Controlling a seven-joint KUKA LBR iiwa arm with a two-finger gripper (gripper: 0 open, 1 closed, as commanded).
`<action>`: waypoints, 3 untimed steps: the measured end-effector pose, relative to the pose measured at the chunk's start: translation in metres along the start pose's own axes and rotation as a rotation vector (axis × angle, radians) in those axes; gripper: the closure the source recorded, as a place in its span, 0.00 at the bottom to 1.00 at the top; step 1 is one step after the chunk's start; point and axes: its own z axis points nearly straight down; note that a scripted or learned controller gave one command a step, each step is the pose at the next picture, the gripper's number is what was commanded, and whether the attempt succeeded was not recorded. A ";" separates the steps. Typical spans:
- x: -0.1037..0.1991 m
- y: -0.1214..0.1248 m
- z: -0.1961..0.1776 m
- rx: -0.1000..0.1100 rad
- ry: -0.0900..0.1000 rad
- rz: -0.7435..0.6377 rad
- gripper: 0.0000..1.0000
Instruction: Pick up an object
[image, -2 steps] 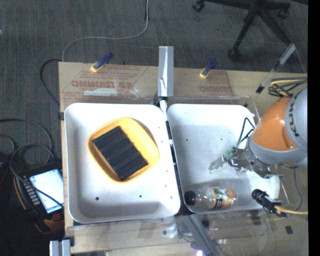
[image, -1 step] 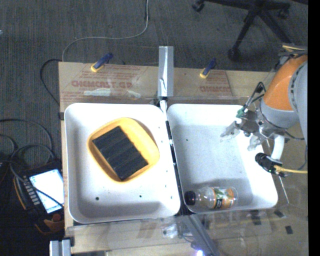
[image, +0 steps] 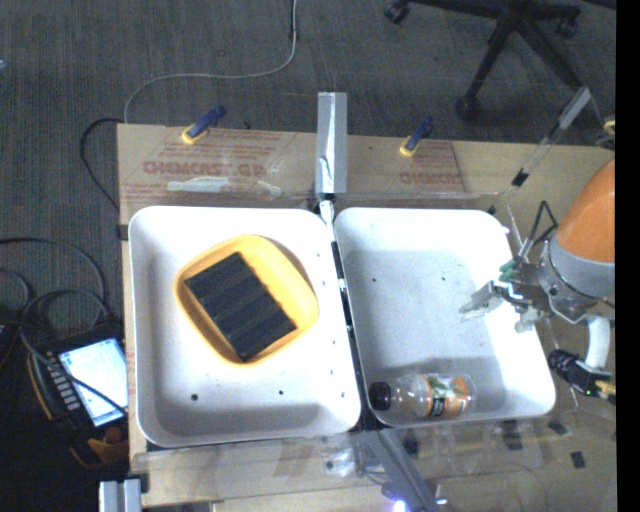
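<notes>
Looking down, we see two white bins on a brown surface over grey carpet.
We read mirrored red print on the surface (image: 210, 165) but cannot make out the words. A clear bottle (image: 422, 394) lies on its side along the right bin's (image: 420, 250) front wall, long axis left-right, dark cap leftward, orange label unreadable. Our pincer (image: 492, 298) hovers at the right rim, fingers spread, holding nothing. The left bin (image: 160, 400) holds a yellow sponge (image: 246, 298).

End effector (image: 492, 300) extends leftward (orange-banded wrist behind it), fingers spread.
</notes>
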 end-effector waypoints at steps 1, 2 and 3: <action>0.045 -0.033 0.078 -0.016 -0.001 -0.167 0.00; 0.045 -0.032 0.078 -0.018 0.005 -0.053 0.00; 0.046 -0.030 0.068 -0.021 0.007 -0.054 1.00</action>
